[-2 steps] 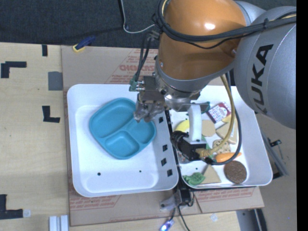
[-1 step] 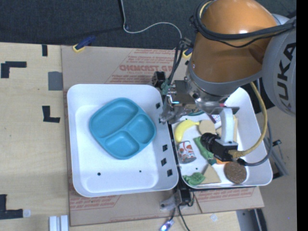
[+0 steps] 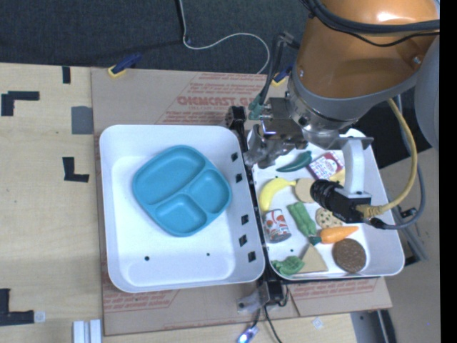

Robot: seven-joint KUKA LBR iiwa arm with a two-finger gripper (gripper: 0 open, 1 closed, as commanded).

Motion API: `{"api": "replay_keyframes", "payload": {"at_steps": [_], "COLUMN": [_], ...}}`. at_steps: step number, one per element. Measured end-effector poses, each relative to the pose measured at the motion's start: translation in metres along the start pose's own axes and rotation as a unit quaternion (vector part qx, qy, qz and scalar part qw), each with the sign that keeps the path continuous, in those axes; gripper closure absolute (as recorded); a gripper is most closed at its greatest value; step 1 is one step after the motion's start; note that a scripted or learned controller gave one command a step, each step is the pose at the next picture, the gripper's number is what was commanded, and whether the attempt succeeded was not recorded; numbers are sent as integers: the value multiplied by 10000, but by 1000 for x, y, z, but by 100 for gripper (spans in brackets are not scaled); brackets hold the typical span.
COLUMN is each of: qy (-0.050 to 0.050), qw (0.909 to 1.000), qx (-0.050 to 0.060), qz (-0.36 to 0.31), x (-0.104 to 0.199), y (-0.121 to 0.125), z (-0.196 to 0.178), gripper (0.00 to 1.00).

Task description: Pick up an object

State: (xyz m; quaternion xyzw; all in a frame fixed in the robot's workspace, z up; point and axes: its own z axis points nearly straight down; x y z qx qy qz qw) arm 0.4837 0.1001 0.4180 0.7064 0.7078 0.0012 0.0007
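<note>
- Blue divided plate (image 3: 181,189): smooth plastic, matt.
- White bins (image 3: 121,148): smooth plastic, faint sheen.
- Arm's orange band (image 3: 371,27): glossy, with bright highlights.
- Worktop (image 3: 43,213): matt, wood-like.
- Cardboard sheet (image 3: 207,98) at 12 o'clock: matt, printed.

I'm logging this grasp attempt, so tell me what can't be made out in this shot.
- Claw: its tips blur into dark hardware at the right bin's far corner; open or shut is unreadable.
- Right bin's far side: hidden under the arm's orange band.
- Small can: label too small to read.

Red mirrored lettering on cardboard sheet (image 3: 207,100), unreadable
</note>
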Motion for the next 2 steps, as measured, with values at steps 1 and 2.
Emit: {"api": "replay_keyframes", "payload": {"at_steps": [1, 2], "qy": [-16, 11], "qw": [10000, 10000], "qx": [56, -21], "qz": [25, -29], "x": [-33, 18], "y": [-1, 0], "z": [74, -8], "gripper": [100, 100]}}
